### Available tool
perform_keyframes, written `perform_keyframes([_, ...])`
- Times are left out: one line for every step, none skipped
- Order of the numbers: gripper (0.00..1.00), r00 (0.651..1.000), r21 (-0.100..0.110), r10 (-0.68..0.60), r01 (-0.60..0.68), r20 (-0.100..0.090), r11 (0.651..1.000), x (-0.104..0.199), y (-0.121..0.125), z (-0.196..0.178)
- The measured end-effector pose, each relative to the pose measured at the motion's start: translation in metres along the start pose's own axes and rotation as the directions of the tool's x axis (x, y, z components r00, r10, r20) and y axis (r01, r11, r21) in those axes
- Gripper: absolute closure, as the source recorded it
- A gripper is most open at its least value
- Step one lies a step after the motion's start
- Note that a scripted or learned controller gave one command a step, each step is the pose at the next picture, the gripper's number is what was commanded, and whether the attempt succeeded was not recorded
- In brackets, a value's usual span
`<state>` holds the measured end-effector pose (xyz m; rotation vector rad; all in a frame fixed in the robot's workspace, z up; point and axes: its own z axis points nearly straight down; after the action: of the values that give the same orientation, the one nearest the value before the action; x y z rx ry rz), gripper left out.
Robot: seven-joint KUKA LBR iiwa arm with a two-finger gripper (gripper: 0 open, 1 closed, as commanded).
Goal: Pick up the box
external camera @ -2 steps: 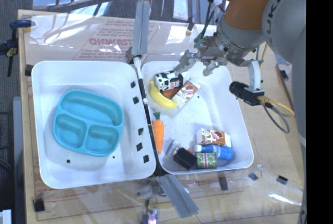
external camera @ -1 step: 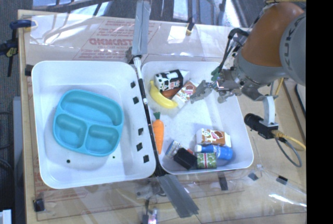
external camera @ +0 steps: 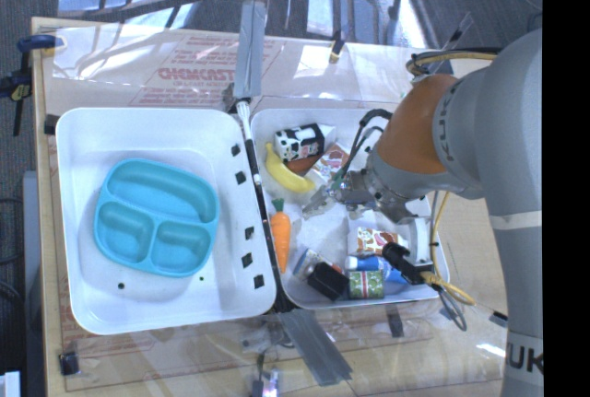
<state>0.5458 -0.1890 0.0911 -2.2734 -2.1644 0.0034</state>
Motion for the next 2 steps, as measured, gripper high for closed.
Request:
perform_keyframes([0.00, 1.000, -0.002, 0.025, -0.025, -0.001, 1.000, -0.001, -0.059, -0.001])
perform_keyframes([0.00, 0.999, -0.002, 0.055, -0.055, -0.001, 0.999, 0.023, -0.070, 0.000])
